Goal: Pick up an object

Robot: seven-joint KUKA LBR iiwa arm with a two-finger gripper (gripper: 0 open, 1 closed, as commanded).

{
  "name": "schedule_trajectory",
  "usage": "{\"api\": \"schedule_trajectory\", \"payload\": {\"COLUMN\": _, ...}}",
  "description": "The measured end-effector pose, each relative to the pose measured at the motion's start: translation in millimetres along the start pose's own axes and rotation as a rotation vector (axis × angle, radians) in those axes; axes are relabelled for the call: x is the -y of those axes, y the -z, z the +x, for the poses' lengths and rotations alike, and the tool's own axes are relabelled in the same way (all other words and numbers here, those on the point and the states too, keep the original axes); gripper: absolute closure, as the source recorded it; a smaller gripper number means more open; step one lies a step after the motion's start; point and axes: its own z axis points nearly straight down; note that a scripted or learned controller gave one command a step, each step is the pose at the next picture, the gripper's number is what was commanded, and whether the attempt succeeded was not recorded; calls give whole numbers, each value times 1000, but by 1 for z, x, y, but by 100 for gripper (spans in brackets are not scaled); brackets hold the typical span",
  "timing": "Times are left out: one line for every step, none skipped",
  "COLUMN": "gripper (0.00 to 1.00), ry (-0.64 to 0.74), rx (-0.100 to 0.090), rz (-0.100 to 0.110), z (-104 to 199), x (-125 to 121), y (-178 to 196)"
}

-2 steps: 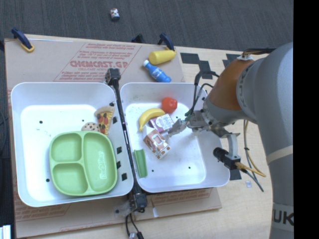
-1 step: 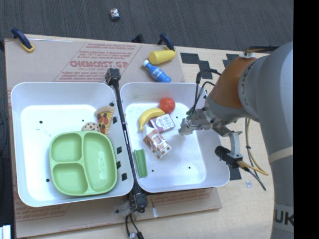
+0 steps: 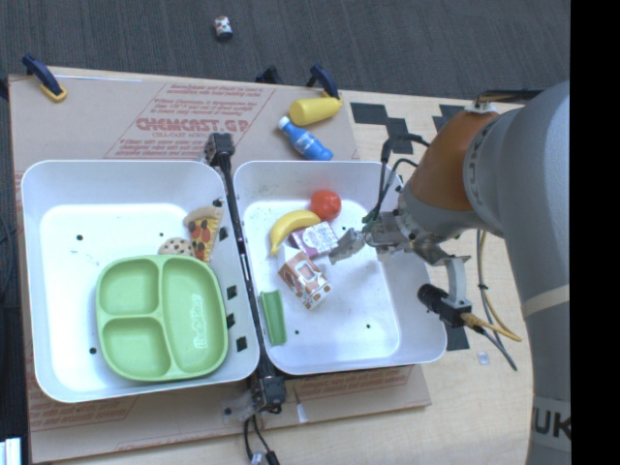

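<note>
**Gripper low in the right bin, beside the cluster of objects**

Dark grey carpet at the top of the camera view, with a small dice-like object (image 3: 223, 27) lying on it. Below that, a light wooden bench (image 3: 417, 114) under a brown cardboard sheet (image 3: 126, 114) printed in red. On the cardboard, two shallow white bins side by side: left bin (image 3: 44, 221), right bin (image 3: 387, 327), joined by black clips along the shared edge.

Grey arm (image 3: 523, 182) with orange band reaching in from the right, wrist over the right bin's right rim. Gripper (image 3: 341, 250) down inside the right bin, tips pointing left toward the objects; cannot tell whether spread or pressed together, and nothing seen pinched.

In the right bin, near its upper left: yellow banana (image 3: 291, 227), long axis slanting from lower left up to the right, curved; red ball (image 3: 326, 203) just beside its upper end; purple-and-white packet (image 3: 318, 241) below the banana, touching or just short of the gripper tips; patterned red-and-white box (image 3: 306, 279) tilted below that. Green bar (image 3: 272, 317) lying along the left wall, long axis nearly vertical in the view.

In the left bin: green divided tray (image 3: 160, 318), pizza slice toy (image 3: 202, 231) and round cookie (image 3: 175, 247) at its upper edge.

Behind the bins on the cardboard: yellow bottle (image 3: 313, 110) and blue bottle (image 3: 306, 141).
</note>
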Motion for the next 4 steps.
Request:
{"api": "schedule_trajectory", "payload": {"gripper": 0, "ry": -1, "rx": 0, "rz": 3, "z": -1, "x": 75, "y": -11}}
{"api": "schedule_trajectory", "payload": {"gripper": 100, "ry": 4, "rx": 1, "rz": 3, "z": 0, "x": 74, "y": 0}}
{"api": "schedule_trajectory", "payload": {"gripper": 100, "ry": -3, "rx": 4, "rz": -5, "z": -1, "x": 90, "y": 150}}
{"api": "schedule_trajectory", "payload": {"gripper": 100, "ry": -2, "rx": 1, "rz": 1, "z": 0, "x": 91, "y": 126}}
